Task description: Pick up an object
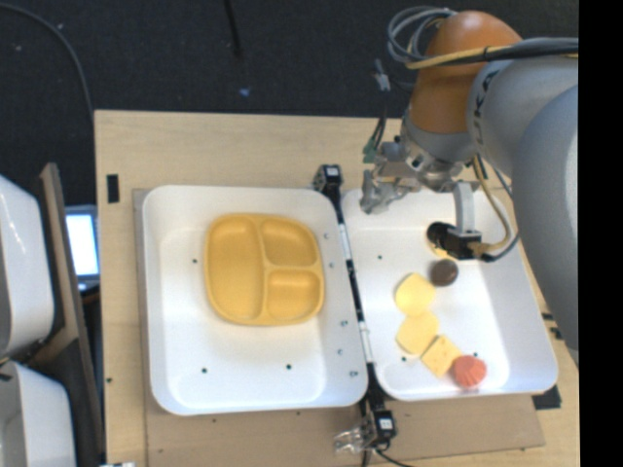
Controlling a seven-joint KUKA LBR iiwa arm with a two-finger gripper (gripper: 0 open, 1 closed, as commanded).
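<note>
The two-finger gripper (382, 195) is being held over the far left corner of the right-hand shallow white bin (506, 363); whether it is spread or pressed together cannot be told. Nothing is being pinched. A small round brown object (444, 273) is lying further right, near pale yellow blocks (416, 294).

A yellow divided plate (264, 268) sits in a white bin (175, 358). The second white bin (516, 343) holds two pale yellow pieces (416, 294), an orange-yellow block (440, 355), a red-pink ball (469, 372) and a dark brown round object (444, 272). The bench (122, 154) is light tan wood.
</note>
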